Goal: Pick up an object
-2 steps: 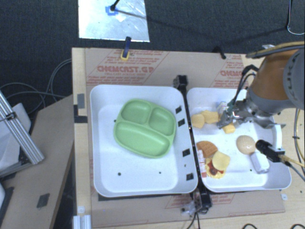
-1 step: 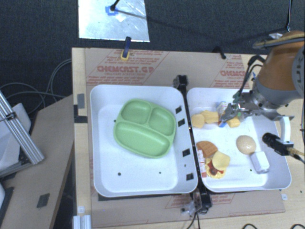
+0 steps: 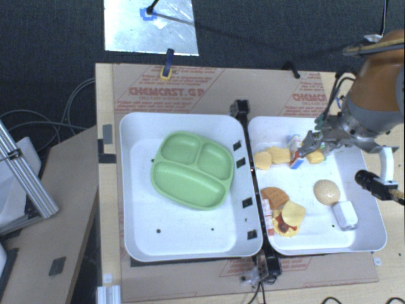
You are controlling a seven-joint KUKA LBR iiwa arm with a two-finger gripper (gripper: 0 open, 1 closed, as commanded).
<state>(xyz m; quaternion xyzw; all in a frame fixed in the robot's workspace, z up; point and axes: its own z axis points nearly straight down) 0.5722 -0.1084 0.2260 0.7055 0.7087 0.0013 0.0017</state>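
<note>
Left bin (image 3: 136,170): holds a green divided plate (image 3: 193,170), left of the central divider (image 3: 253,189). Right bin (image 3: 370,233): just right of the divider lie yellow food pieces (image 3: 271,157), a brown-and-yellow toy cluster (image 3: 283,211), a beige egg-shaped object (image 3: 326,192) and a white block (image 3: 345,215). The gripper (image 3: 311,145) hangs over a yellow piece (image 3: 316,158); whether it grips cannot be told.
</note>
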